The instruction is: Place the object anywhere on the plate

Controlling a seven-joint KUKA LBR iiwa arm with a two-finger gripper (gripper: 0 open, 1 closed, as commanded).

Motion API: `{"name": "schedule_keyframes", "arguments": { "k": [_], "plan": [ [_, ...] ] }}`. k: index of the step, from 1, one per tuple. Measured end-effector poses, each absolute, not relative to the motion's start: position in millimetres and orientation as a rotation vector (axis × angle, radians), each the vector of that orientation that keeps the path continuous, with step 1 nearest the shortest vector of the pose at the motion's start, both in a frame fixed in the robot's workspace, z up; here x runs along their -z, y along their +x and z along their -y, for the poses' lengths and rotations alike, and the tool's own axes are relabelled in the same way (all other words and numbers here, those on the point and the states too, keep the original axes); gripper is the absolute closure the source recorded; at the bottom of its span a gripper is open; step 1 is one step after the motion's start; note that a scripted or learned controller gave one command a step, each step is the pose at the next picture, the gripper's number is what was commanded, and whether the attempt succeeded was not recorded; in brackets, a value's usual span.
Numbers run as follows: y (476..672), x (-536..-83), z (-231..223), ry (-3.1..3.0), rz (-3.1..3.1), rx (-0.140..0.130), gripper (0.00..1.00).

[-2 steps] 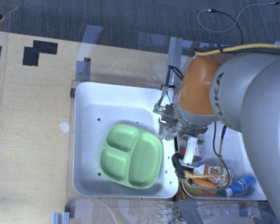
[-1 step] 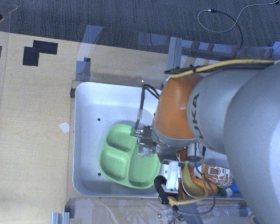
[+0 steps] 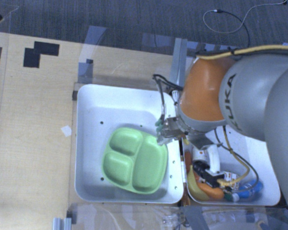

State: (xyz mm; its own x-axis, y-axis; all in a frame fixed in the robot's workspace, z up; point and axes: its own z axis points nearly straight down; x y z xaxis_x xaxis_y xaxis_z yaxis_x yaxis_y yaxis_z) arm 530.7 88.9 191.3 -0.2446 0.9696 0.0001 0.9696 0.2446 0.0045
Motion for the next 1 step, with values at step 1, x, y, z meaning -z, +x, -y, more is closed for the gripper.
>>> {"name": "schedule_keyframes", "arguments": {
  "k": [1],
  "plan": [
    [517.7,-184.9,-67.6,1.573,-2.716,-0.006,1.00]
  ]
}}
